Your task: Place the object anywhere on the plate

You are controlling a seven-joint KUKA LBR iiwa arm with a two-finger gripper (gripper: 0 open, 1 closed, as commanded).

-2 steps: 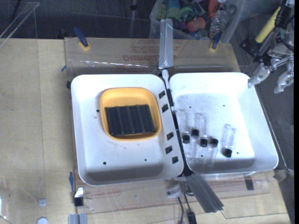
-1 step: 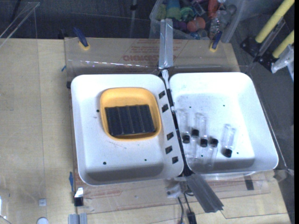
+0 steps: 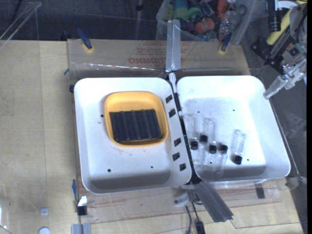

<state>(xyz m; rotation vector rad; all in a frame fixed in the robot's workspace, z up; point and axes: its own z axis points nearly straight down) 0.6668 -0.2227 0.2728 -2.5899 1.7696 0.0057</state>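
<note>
A yellow square plate (image 3: 113, 105) sits in the left white bin (image 3: 90, 130). A black ridged rectangular object (image 3: 135, 125) lies flat on the plate, filling most of its middle. My gripper (image 3: 274, 88) hangs at the far right, above the outer upper corner of the right bin (image 3: 253, 106), well away from the plate. I see nothing held in it.
Several clear vials with black caps (image 3: 237, 149) lie in the lower half of the right bin. A ridge with black marks (image 3: 175, 126) divides the two bins. A clear box of colourful toys (image 3: 204, 9) stands behind the bins.
</note>
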